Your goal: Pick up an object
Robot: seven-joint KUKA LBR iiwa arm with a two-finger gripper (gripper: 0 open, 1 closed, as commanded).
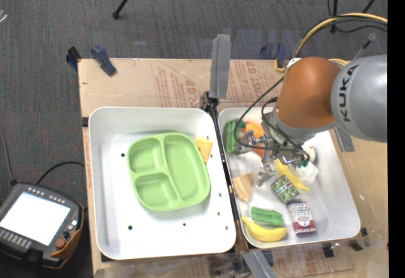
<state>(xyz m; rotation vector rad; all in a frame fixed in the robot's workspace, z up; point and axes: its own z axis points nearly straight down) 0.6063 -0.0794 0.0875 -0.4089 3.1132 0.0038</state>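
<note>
My gripper (271, 166) hangs low over the middle of the right bin (338, 197), under the orange wrist band. Toy foods lie around it: a tan wedge (243, 187) just to its left, a yellow piece (292, 176) and a green patterned packet (284, 189) just to its right, and a white item (309, 172) beyond those. A green vegetable (231, 135) and an orange piece (254, 128) sit at the bin's back left. Near the front lie a green pod (267, 214), a banana (264, 232) and a red carton (301, 217). The wrist hides what lies directly beneath it.
The left bin (104, 207) bears a green divided plate (169, 171) and a yellow wedge (204, 148) by its right wall. A grey post (219, 71) stands behind the divider between the bins. A teach pendant (35, 223) lies on the floor at the lower left.
</note>
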